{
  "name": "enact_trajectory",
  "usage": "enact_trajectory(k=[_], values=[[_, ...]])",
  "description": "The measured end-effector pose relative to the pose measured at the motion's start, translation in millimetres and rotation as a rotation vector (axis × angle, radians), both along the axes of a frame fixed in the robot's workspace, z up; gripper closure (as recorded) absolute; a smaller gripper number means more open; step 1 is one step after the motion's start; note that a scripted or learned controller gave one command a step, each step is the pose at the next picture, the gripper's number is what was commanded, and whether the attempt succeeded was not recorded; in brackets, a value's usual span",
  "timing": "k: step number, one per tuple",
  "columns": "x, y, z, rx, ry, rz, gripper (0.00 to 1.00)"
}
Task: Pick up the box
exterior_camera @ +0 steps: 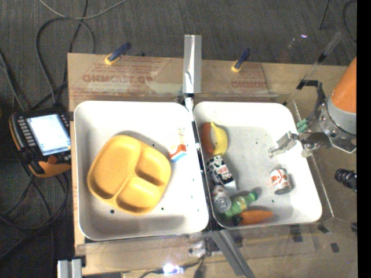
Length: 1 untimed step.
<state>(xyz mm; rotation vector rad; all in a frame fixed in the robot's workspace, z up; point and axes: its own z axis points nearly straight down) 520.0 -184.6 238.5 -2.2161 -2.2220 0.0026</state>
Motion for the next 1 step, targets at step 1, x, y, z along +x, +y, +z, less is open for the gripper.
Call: enact_trajectory(k=[1], values=[[-36.1, -32.4, -46.8, 0.001, -0.003, 0.437, 0.00]])
